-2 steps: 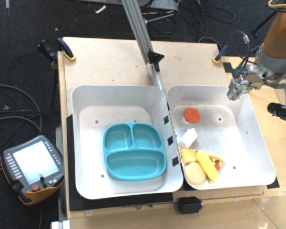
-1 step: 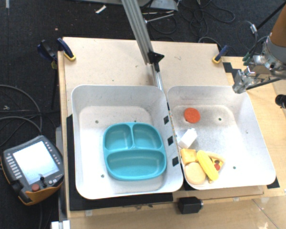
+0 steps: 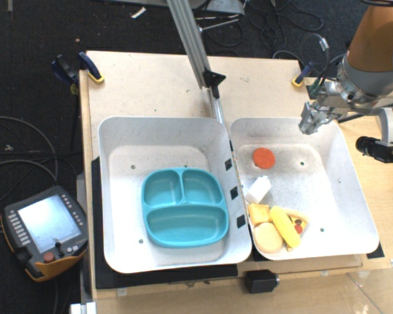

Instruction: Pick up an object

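Observation:
In the right bin lie a round orange-red piece, a small white block, and a heap of yellow and tan toy food at the near left corner, with a yellow banana-like piece on top. My gripper hangs over the far right corner of this bin, well apart from all of them. Nothing shows between its fingers, and their spread is too small to make out.
The left bin holds a teal divided plate. A metal pole slants down to the bins' shared far edge. A teach pendant lies left of the bench. Yellow clamps grip the board's far corners.

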